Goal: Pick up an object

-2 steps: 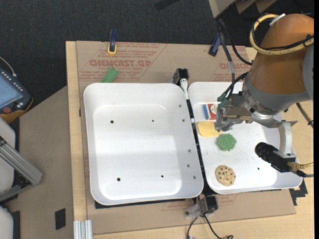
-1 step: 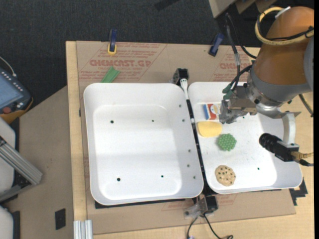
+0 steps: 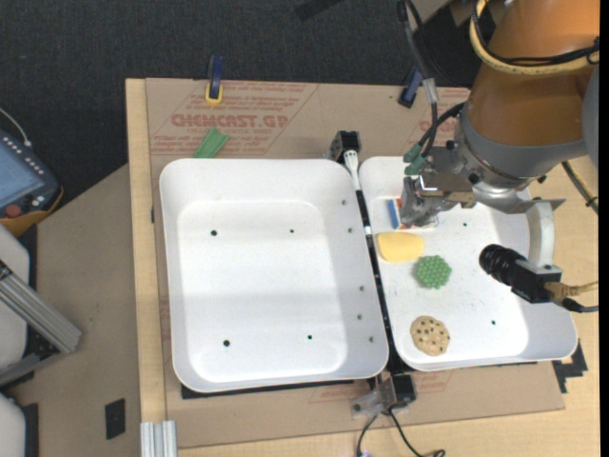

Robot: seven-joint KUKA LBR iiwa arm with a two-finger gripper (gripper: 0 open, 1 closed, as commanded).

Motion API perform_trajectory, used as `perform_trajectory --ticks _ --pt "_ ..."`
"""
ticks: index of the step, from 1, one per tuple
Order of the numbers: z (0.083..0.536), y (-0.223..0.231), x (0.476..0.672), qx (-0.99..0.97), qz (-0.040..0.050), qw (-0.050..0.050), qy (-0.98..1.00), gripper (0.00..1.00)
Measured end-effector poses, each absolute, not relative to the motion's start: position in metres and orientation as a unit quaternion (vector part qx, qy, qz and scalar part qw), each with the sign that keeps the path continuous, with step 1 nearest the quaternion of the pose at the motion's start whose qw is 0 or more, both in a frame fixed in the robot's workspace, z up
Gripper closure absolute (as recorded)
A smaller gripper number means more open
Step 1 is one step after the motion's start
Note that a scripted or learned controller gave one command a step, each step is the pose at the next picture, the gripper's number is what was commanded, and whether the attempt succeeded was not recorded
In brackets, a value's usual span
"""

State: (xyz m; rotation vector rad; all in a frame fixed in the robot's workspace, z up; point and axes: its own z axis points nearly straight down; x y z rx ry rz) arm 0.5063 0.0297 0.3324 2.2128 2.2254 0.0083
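Note:
In the right bin (image 3: 533,346) lie a pale yellow lump (image 3: 400,247), a green bumpy ball (image 3: 433,272) and a round tan cookie with dark chips (image 3: 429,334). The gripper (image 3: 416,212) hangs low over the bin's back left part, just above and behind the yellow lump. A small item with red, blue and white colours (image 3: 395,214) peeks out beneath it, mostly hidden by the gripper. The arm's grey wrist and orange band (image 3: 533,55) tower over the bin's back right.
The left bin (image 3: 190,284) sits beside the right one, a black divider rail (image 3: 371,255) between them. A black cylindrical part on a white bracket (image 3: 514,269) sits over the right bin's right side. Clamps (image 3: 215,79) and green tape (image 3: 210,143) mark the cardboard's back edge.

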Motion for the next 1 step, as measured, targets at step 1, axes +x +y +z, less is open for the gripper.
perform_trajectory --ticks 1 --pt "0.3948 0.0775 0.4788 0.705 0.0035 0.002 0.709 1.0"
